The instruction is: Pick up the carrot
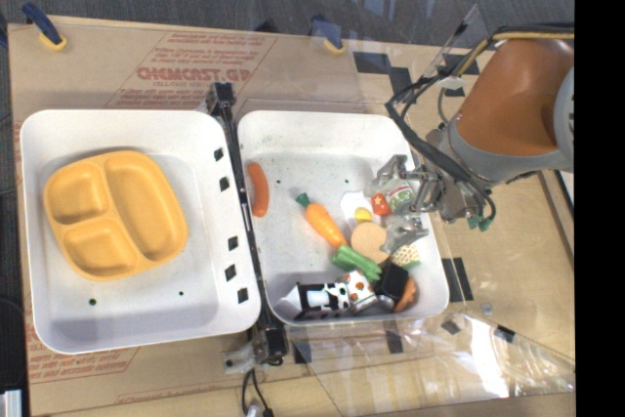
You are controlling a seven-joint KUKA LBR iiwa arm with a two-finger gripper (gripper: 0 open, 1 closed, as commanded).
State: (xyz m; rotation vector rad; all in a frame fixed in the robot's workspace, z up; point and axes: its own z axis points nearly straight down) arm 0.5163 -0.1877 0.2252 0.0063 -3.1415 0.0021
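Right bin (293, 127): carrot (322, 222), sausage (258, 187), toy clutter at near edge. Left bin (39, 308): yellow tray (114, 212). Gripper (398, 200) above right side, fingers spread, holding nothing.

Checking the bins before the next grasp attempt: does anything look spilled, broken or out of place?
Nothing stands out. The carrot lies whole on the right bin's floor, toys sit piled in its near right corner, and the yellow tray lies flat in the left bin.

Grey arm (488, 156), orange band, black cables, metal hand (402, 200).
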